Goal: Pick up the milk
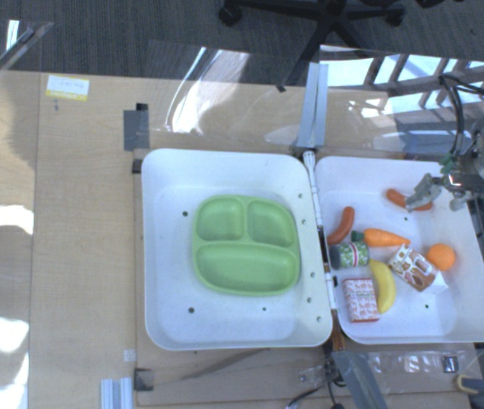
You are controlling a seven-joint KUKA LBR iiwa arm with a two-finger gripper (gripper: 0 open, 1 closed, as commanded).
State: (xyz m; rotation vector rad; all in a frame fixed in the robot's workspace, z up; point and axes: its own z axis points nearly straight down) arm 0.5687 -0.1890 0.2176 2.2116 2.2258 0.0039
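Lying tilted in the right bin (472, 313), the milk carton (413, 267) sits between banana (384, 285) and orange (440, 256). It looks light, stiff-sided; gripping across its flat faces seems best. The gripper (422, 196) hovers near a sausage (398, 198), fingers apparently spread, holding nothing.

End effector (432, 191) low, fingers spread

Divided plate (246, 245) in left bin (161, 313), milk (413, 268) right of banana (383, 285) in right bin (472, 313)
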